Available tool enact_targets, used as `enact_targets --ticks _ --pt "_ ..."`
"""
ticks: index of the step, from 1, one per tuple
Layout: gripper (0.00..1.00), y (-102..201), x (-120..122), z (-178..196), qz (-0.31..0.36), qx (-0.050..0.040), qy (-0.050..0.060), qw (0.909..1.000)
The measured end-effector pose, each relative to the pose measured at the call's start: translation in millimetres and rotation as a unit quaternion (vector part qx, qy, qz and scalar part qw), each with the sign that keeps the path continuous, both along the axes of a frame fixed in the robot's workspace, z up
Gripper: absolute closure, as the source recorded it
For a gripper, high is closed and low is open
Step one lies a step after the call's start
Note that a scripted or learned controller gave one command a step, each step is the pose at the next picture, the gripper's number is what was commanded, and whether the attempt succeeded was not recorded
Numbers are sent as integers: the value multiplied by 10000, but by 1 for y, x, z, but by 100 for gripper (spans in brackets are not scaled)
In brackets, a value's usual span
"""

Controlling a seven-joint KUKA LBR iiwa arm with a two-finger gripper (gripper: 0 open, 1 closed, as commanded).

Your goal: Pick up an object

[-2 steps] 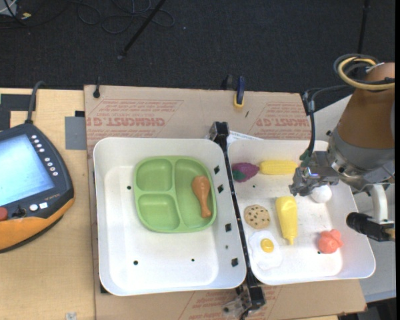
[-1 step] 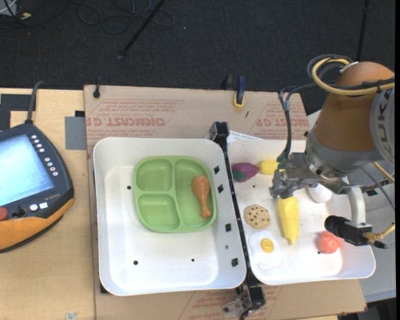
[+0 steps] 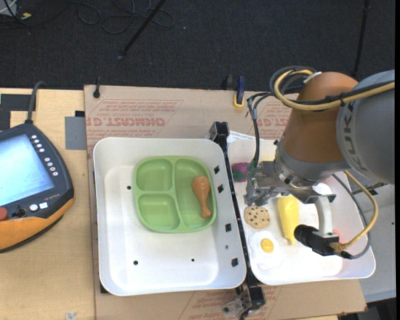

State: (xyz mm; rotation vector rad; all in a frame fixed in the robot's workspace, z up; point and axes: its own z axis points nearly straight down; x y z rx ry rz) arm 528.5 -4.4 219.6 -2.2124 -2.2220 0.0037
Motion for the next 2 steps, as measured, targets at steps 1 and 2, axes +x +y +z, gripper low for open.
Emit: enact_targets --ticks 1,2 --pt "100 10 3 2 -17 -10 -9 10000" --pt "100 17 5 -2 -21 -12 -5 10000"
